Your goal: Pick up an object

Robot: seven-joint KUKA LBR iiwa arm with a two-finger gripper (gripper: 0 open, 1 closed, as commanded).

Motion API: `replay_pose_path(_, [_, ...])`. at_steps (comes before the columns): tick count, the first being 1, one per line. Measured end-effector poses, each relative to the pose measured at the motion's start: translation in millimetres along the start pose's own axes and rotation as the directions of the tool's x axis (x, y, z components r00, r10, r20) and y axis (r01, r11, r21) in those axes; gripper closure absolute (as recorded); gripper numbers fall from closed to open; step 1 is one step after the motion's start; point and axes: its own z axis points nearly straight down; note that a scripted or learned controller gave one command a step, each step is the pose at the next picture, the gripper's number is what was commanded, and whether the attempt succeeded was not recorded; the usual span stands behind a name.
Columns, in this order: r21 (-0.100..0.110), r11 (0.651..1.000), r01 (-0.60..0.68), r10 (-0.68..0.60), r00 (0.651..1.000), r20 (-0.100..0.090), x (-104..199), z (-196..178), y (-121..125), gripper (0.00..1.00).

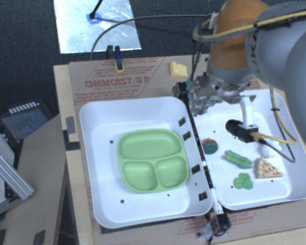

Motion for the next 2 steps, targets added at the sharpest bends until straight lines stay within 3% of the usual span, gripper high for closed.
replay_pose_path(1, [0.0,1.0,0.0,0.0,1.0,0.0,55,-14,3,1.0])
replay_pose_path(2, [0.002,1.0,-0.002,0.002,1.0,0.001,84,-10,-15,1.0])
